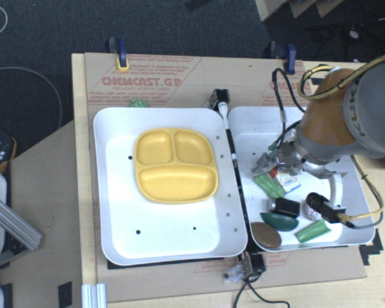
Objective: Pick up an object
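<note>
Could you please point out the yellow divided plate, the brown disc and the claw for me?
yellow divided plate [176,165]: camera view, on its centre ridge.
brown disc [267,235]: camera view, on its top face.
claw [274,163]: camera view, at its tips.

The tabletop [179,69] is a pale wooden board with red printed letters. Behind it lies a dark grey carpet floor [83,11], where a thin white cable [51,85] curves. Two blue clamps [120,49] hold the tabletop's far edge. Left of it stands a metal rail [13,226].
</note>
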Robot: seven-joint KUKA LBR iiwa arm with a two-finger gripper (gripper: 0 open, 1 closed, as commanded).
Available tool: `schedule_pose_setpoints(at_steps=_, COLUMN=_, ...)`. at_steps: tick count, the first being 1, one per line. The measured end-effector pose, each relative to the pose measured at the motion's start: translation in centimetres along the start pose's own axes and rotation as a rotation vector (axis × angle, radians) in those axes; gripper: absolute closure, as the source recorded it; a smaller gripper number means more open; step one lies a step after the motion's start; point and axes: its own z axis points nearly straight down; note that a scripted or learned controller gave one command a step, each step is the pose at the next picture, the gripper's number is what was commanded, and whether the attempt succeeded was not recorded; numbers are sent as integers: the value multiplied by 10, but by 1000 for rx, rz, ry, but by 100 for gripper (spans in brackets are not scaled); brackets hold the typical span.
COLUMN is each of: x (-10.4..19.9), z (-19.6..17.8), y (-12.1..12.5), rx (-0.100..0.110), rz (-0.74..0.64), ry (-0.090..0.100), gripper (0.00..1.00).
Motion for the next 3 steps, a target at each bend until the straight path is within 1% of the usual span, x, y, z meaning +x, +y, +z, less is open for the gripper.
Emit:
schedule_pose_setpoints(at_steps=1, x=-2, z=-11, y=3, rx=-7, rz=2, ry=-4, gripper=100)
schedule_pose_setpoints(at_steps=2, x=94, z=-99, y=-45, rx=14, rz=-7, ry=7, gripper=100)
schedule_pose_setpoints(at_steps=3, x=140, z=-218, y=-52, rx=3, rz=-8, ry=7, gripper=100)
